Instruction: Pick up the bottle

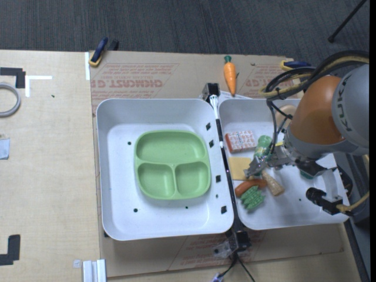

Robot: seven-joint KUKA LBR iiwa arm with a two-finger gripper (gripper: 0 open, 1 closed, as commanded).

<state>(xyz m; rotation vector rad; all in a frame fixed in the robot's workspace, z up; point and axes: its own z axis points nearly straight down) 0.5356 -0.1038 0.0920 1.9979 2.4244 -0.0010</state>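
Now my gripper (258, 164), fingers unreadable to me, hovers touching-close left of the bottle (273, 184), whose long axis slants near-right.

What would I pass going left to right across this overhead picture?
Metal ring → blue clip → left bin with green tray → toy carrot → right bin → orange-banded arm.

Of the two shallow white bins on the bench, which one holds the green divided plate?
The left white bin holds the green three-compartment plate, which lies alone there. The right white bin holds small food items, and the gripper reaches into it.
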